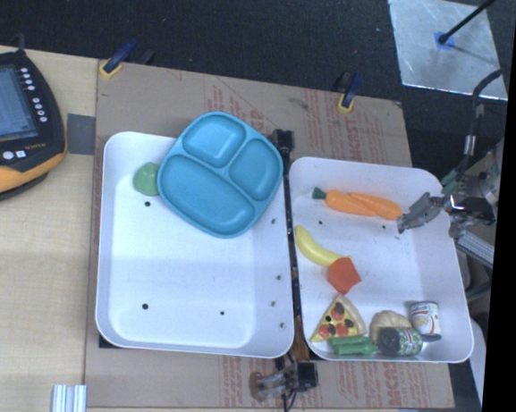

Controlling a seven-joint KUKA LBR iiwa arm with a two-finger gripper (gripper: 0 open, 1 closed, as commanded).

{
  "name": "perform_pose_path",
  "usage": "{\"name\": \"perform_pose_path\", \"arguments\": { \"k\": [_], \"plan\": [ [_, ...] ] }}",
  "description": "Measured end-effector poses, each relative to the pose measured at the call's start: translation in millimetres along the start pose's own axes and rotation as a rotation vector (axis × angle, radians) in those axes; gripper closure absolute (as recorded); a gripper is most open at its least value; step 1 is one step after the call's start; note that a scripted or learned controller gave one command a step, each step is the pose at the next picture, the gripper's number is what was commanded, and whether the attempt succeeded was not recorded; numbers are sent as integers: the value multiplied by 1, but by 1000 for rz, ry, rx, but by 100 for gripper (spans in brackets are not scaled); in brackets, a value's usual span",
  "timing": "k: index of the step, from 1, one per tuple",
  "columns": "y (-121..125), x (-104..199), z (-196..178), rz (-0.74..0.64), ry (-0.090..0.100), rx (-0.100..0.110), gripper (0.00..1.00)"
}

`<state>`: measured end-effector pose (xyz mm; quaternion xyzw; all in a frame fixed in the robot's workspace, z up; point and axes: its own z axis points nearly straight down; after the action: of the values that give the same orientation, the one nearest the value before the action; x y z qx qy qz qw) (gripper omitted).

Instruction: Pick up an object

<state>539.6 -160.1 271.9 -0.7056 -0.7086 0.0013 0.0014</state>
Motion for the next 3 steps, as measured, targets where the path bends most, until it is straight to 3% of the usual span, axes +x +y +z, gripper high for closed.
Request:
{"name": "perform_pose_path", "arguments": {
  "k": [1, 2, 3],
  "plan": [
    [-64, 24, 121, -1, 1, 2, 0],
    [-62, 3, 178, -2, 0, -4, 0],
    [-32, 68, 180, -4, 0, -1, 0]
  ]
}}
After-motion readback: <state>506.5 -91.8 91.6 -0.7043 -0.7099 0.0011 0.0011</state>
